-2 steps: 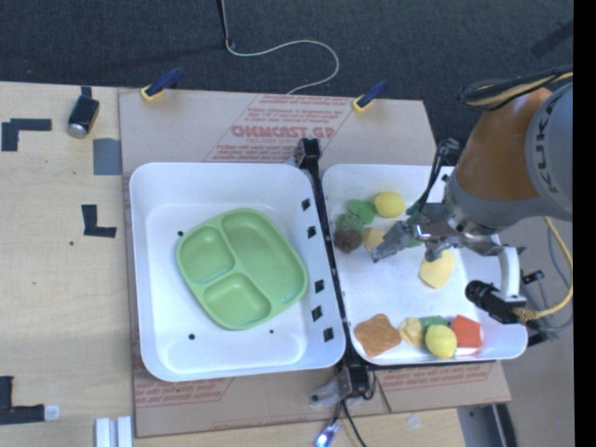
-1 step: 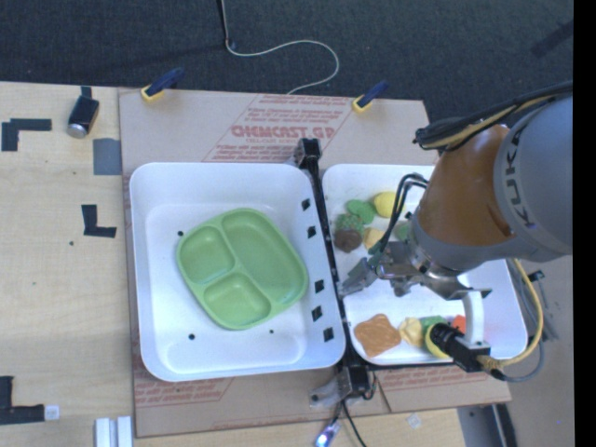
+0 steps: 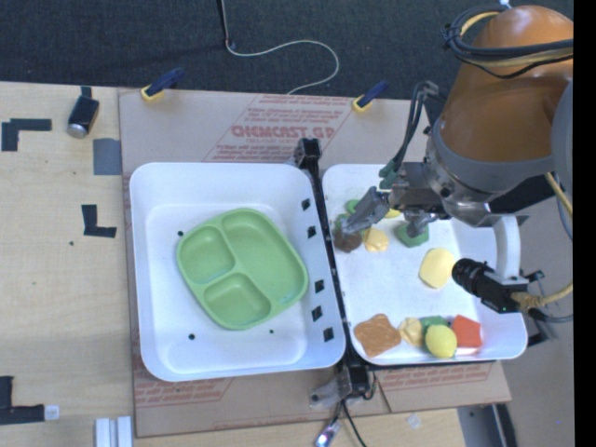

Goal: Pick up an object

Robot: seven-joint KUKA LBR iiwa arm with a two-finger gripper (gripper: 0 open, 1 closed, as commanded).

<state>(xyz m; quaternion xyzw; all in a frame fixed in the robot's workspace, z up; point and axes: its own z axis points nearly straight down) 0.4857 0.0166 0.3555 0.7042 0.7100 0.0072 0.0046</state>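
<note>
Nearest the camera, along the front edge of the right bin (image 3: 484,350), a row of toy food lies close together: a brown slice of toast (image 3: 376,334), a small pale piece (image 3: 413,329) beside it, a yellow lemon (image 3: 441,341) with a green piece (image 3: 434,322) just behind it, and a red block (image 3: 467,332) at the right end. A little farther back in the same bin rests a pale yellow rounded piece (image 3: 436,268), close to a black cylindrical part (image 3: 481,283) mounted on the arm. Beyond that, near the bin's left wall, a small yellow piece (image 3: 376,241) lies just beside a dark brownish object (image 3: 347,240), and a green object (image 3: 413,234) sits to their right. The gripper (image 3: 358,218) hangs over this group, reaching leftward from the wrist, its tip down at the brownish object; whether the jaws are spread or pressed together cannot be told from this angle, nor whether anything is between them. In the left bin (image 3: 149,250) a light green divided tray (image 3: 242,267) with three compartments lies flat, turned at an angle. Both bins sit on a cardboard sheet (image 3: 270,128) on the wooden tabletop (image 3: 47,250). The grey arm with its orange band (image 3: 517,54) rises at the far right, and a thin white cable (image 3: 279,54) curls over the dark floor beyond.
</note>
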